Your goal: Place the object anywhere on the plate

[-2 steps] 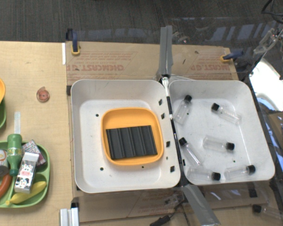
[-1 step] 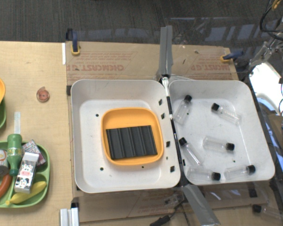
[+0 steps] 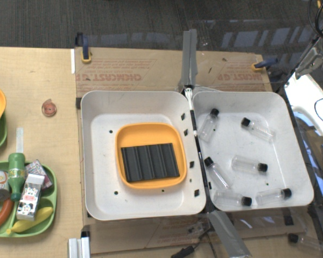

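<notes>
- The plate [image 3: 148, 131], orange with a dark ribbed mat [image 3: 151, 162] on it, sat in the middle of the left bin [image 3: 97, 144], the bin farther from the side the arm reaches in from.
- The likely objects, small clear vials with black caps, all lay in the right bin [image 3: 290, 144], on the arm's side. One vial [image 3: 207, 126] lay near the wall between the bins and another [image 3: 248, 165] near the middle.
- None was on the plate, so the task looked unstarted.
- Whether the gripper was released or clenched could not be told.
- Risks, as a judgement:
  - The vials were round and see-through, so a pinch could land off-centre and squirt one away or close on nothing.
  - Two vials [image 3: 272, 195] at the near wall left little room for a grasp.
  - A vial dropped on the mat could roll off the plate.
</notes>
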